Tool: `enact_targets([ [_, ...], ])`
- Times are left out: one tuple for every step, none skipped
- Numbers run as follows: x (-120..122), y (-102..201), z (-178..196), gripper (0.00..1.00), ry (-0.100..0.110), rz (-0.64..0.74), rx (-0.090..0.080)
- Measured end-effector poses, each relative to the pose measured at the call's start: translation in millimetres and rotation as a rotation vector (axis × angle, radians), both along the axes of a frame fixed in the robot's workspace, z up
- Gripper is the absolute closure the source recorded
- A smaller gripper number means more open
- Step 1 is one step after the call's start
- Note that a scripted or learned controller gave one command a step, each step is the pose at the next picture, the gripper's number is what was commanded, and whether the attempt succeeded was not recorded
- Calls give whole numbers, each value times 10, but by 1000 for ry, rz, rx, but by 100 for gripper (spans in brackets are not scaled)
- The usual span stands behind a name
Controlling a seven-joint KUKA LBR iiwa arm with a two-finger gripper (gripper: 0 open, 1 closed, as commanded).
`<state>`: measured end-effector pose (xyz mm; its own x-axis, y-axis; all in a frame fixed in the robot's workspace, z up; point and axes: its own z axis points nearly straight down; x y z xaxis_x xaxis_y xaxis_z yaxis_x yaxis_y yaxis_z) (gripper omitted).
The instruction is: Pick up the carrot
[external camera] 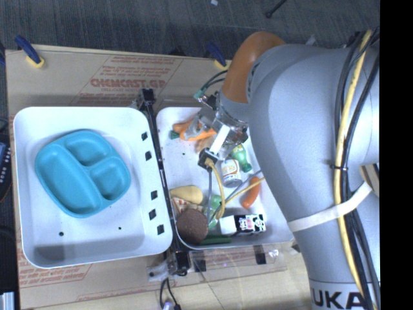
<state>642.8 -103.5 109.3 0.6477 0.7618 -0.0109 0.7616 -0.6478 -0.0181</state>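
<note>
The carrot [189,130] is orange with a green leafy end and lies near the far left corner of the right bin [166,148]. My gripper [208,120] hangs right over it, at the carrot's right end, and covers part of it. Whether the carrot is between the fingers cannot be made out. The big grey arm fills the right of the view and hides the bin's right side.
The right bin also holds a small can [230,170], a green bottle [241,154], another orange piece [251,192], a pale yellow lump [187,193], a brown round thing [191,225] and a white box [243,223]. A blue divided plate [80,172] lies in the left bin [39,244].
</note>
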Motion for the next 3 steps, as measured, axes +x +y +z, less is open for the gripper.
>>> enact_targets([
  [4,13,104,100,5,10,2],
  [-630,443,847,100,-16,147,1],
  [-590,1050,1386,100,-15,117,2],
])
